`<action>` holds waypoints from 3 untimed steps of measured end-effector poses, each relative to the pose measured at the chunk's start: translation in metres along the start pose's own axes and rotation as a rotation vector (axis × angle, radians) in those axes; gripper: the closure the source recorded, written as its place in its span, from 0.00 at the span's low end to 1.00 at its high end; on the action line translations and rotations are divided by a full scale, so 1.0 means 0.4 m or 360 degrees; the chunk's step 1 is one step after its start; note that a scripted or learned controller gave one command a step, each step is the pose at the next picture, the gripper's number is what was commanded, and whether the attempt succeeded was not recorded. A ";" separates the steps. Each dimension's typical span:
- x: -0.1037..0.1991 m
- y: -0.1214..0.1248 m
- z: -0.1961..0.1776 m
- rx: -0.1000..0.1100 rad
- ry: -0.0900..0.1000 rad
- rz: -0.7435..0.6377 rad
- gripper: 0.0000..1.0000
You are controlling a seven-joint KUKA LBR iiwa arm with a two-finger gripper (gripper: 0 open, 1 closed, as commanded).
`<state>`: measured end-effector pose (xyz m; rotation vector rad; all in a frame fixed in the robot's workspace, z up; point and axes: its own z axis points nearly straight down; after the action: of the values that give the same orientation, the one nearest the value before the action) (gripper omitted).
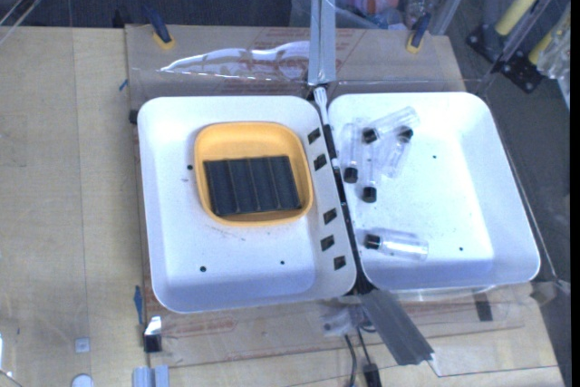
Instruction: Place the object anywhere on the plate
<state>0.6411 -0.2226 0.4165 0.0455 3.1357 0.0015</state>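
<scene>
left bin (pixel 172 272), yellow plate (pixel 207 143), black object (pixel 252 185)

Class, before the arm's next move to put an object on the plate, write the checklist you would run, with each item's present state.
1. Yellow plate sits flat in the left bin: ok.
2. Plate has free room: not ok; a dark ridged block covers most of it.
3. Objects ready to pick: ok; clear vials with black caps lie in the right bin.
4. Vials well separated: not ok for the upper cluster; the lower vial lies apart.
5. Divider between the bins upright: ok.
</scene>
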 end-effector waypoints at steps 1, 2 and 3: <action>0.031 -0.001 -0.053 0.0003 -0.0008 -0.0581 1.00; -0.024 0.003 -0.052 0.0002 -0.0009 -0.0944 1.00; 0.014 0.001 0.048 -0.0005 0.0001 -0.1445 1.00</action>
<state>0.6357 -0.2220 0.3974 -1.3341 2.8386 0.0019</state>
